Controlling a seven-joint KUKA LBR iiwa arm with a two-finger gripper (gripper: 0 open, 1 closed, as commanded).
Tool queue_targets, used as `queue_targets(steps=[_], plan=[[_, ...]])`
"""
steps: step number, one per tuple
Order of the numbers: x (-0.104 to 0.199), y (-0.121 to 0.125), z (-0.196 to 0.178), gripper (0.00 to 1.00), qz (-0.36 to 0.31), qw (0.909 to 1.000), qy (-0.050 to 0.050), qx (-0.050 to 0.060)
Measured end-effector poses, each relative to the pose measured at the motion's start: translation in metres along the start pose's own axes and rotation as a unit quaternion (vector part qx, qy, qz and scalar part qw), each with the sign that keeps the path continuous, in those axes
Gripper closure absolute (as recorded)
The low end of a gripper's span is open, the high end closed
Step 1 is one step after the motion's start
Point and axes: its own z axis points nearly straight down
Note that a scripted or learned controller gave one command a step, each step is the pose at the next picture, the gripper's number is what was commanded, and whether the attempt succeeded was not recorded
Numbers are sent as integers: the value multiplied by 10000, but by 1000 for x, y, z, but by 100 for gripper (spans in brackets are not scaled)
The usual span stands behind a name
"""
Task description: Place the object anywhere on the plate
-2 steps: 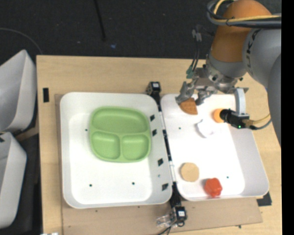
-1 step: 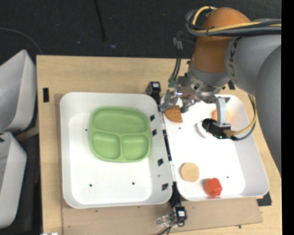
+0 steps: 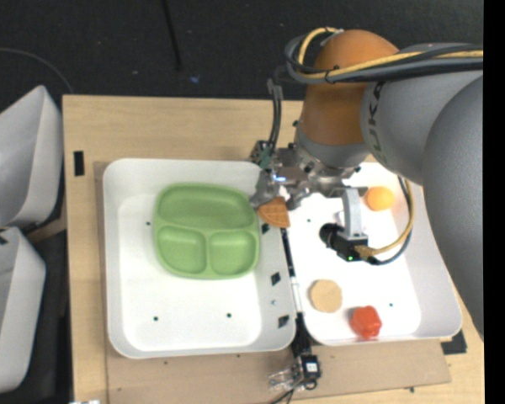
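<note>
while the gripper (image 3: 276,199) hangs over the rim between the bins, its fingers look clamped on the orange object (image 3: 276,215); carrying seems underway; next it must clear the green plate (image 3: 207,230) edge before release.

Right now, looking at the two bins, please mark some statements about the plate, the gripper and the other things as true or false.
1. The green plate lies in the left bin. True.
2. A brown piece of food sits between the fingers of the gripper, near the seam between the bins. True.
3. The brown piece already rests on the plate. False: it is at the plate's right edge, not in a compartment.
4. The red object lies in the left bin. False: it lies in the right bin, beside a tan round disc.
5. An orange ball lies in the right bin. True.
</note>
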Motion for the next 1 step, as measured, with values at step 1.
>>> queue_targets(steps=[1], plan=[[58,-14,-9,100,-11,10000,7,-9]])
